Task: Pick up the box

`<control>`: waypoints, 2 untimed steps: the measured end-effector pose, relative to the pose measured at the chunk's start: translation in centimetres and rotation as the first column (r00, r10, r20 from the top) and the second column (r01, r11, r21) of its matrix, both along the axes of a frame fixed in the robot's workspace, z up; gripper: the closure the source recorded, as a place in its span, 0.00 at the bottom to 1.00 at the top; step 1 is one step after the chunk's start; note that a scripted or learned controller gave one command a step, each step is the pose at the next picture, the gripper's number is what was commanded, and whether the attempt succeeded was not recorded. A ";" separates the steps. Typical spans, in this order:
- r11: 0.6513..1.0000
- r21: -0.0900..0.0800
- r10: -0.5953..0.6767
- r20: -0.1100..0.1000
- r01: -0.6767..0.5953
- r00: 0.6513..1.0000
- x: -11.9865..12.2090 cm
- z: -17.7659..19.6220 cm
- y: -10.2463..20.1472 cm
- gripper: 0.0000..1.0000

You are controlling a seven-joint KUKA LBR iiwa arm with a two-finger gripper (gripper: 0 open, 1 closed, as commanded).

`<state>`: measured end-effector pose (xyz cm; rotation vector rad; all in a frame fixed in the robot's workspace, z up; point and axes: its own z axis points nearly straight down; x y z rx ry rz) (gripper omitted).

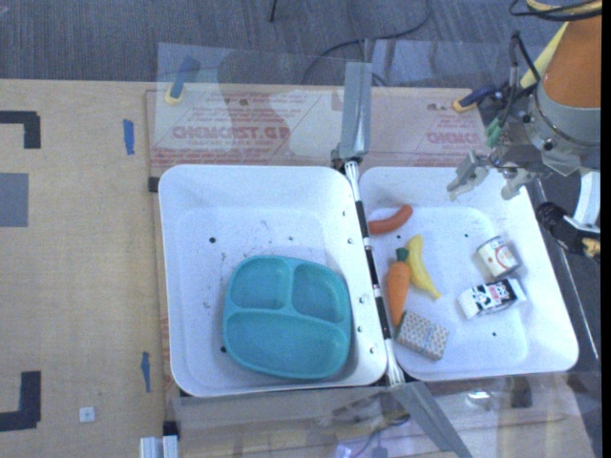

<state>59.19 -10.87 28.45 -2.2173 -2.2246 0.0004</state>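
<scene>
Pale wooden bench (76, 284) against grey carpet floor (143, 8).

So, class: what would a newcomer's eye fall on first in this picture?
Probably the teal divided tray lying in the left bin. Next, the bright toys in the right bin: a carrot, banana and sausage near the divider. The claw hangs open over that bin's far edge.

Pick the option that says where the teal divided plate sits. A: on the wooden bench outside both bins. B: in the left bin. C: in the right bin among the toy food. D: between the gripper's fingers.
B: the teal divided plate lies flat on the floor of the left bin, while the gripper hangs over the far edge of the right bin.
</scene>
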 end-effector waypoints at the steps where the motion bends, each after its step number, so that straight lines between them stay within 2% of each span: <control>1: 1.000 0.000 -0.013 0.001 0.013 1.000 -2.2 -11.3 1.1 0.00; 2: 0.999 -0.001 -0.042 0.010 0.042 0.999 2.6 -19.6 0.2 0.00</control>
